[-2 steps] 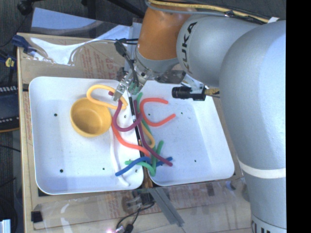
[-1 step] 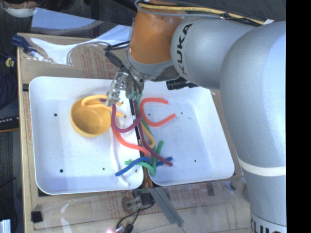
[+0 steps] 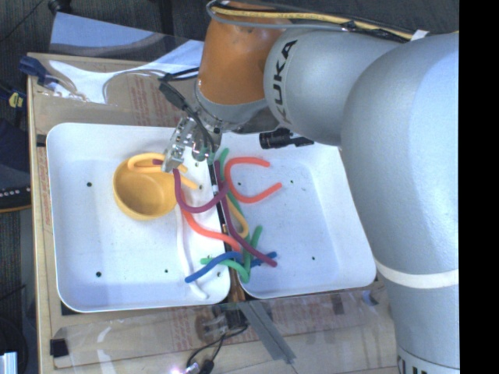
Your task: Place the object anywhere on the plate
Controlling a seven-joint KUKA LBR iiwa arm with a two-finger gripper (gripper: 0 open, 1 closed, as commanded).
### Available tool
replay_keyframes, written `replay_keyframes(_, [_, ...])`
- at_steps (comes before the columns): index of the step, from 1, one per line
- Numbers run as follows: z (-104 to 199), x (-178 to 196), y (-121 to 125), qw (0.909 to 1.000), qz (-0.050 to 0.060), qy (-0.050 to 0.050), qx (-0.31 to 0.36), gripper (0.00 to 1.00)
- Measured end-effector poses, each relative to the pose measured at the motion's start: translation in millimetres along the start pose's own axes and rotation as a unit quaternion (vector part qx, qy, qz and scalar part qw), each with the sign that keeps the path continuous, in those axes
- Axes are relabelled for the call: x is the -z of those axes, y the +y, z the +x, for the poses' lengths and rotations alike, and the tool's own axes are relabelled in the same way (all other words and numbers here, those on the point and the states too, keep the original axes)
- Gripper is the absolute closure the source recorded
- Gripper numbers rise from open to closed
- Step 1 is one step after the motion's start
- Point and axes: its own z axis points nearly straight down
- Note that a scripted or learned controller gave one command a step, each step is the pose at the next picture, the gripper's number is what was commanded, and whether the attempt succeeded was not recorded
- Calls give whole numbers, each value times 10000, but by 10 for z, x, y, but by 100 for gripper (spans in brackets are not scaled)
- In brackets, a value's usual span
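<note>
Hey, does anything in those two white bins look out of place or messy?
Yes. A tangle of colored cords lies draped across the seam where the left bin and right bin meet, instead of sitting inside one bin. The yellow cup lies tipped on its side in the left bin.

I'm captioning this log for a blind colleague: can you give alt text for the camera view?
A grey arm with an orange band reaches from the right, its pincer above the handle of a yellow cup lying in the left white bin. A tangle of coloured cords drapes across the seam into the right white bin.
</note>
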Motion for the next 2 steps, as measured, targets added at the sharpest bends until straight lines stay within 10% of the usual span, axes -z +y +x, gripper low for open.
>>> replay_keyframes(1, [-23, 10, 43, 9998, -16, -39, -179, 100])
replay_keyframes(2, [-25, 13, 43, 9998, -16, -41, -181, 0])
